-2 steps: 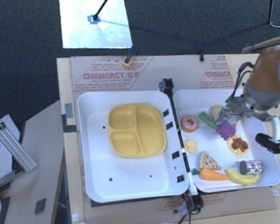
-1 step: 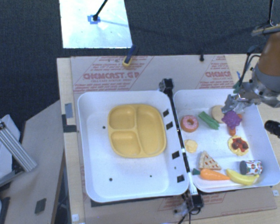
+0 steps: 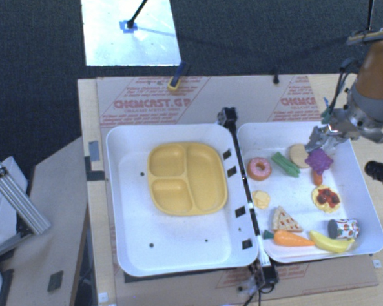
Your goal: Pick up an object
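The grey arm's pincer (image 3: pixel 324 136) hovers at the right white bin's (image 3: pixel 368 190) one o'clock edge, just above a purple toy grape cluster (image 3: pixel 319 160); whether it is clenched or released I cannot tell. A yellow divided plastic plate (image 3: pixel 186 178) sits centred in the left white bin (image 3: pixel 127 205).

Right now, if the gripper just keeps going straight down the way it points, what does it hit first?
Most likely the purple grape bunch: the gripper sits just above it in the right bin, with the tan round piece beside it. Depth is hard to judge from this slanted view, so it could land between them.
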`<state>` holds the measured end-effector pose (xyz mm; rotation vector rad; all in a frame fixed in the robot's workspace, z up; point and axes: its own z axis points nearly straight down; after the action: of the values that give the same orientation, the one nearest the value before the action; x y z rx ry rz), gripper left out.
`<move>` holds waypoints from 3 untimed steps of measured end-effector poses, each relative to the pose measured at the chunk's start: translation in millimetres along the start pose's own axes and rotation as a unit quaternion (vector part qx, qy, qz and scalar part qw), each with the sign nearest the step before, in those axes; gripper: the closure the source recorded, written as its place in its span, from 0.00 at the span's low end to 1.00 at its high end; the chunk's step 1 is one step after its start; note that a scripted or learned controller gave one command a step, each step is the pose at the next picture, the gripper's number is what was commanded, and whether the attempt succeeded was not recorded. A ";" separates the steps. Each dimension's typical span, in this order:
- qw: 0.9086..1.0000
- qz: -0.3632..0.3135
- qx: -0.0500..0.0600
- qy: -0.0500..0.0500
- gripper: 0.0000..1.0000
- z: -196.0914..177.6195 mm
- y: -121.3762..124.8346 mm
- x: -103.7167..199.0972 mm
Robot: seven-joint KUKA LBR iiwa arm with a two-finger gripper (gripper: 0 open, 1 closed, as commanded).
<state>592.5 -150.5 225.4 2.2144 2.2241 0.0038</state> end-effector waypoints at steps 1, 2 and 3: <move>1.000 -0.002 0.002 0.001 1.00 -7.3 -31.8 51.0; 1.000 -0.002 0.002 0.001 1.00 5.1 -54.7 94.7; 1.000 -0.002 0.003 0.001 1.00 11.0 -91.8 131.5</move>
<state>500.2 -19.4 213.9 2.2150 2.2320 0.0000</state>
